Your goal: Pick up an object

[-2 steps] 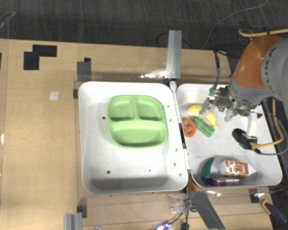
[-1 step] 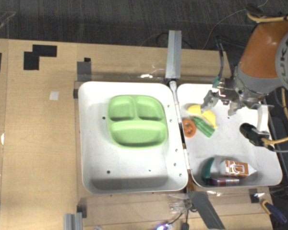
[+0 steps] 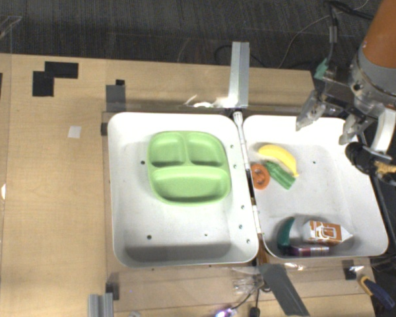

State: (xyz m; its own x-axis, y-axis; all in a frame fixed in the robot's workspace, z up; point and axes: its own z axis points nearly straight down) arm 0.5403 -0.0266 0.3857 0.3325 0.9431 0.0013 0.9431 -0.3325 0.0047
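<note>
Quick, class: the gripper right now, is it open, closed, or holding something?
Gripper: open, holding nothing, above the back edge of the right bin.

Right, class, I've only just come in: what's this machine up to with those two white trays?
A grey robot arm reaches in from the right, its open claw hanging above the far edge of the right bin with nothing between its fingers. That bin holds a banana, a green piece, an orange piece and a small carton near the front. The left bin holds a green divided plate. Nothing is picked up yet.
</note>
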